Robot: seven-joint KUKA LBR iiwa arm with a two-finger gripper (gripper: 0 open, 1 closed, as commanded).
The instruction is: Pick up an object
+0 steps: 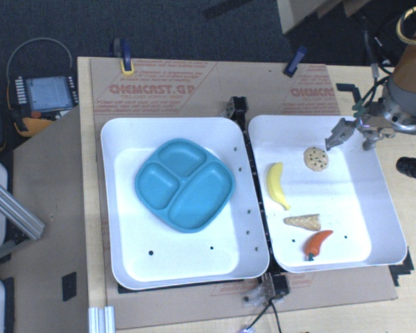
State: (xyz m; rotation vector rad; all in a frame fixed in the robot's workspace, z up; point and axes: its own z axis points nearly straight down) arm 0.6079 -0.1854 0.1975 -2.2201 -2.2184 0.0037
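The right bin (374, 186) holds a round cookie (316, 159), a yellow banana (277, 185), a tan wedge of food (304, 221) and a red chili pepper (318, 243). My gripper (353, 137) hangs over the bin's far right corner, just right of the cookie and a little above it. Its two fingers are spread apart, open, with nothing between them. The cookie lies apart from the left fingertip (333, 140).
A blue divided plate (185, 184) lies in the left bin (125, 207). A black divider strip (253, 186) runs between the two bins. Clamps sit at the bench's far edge. A screen device (48, 92) stands off the bench at the left.
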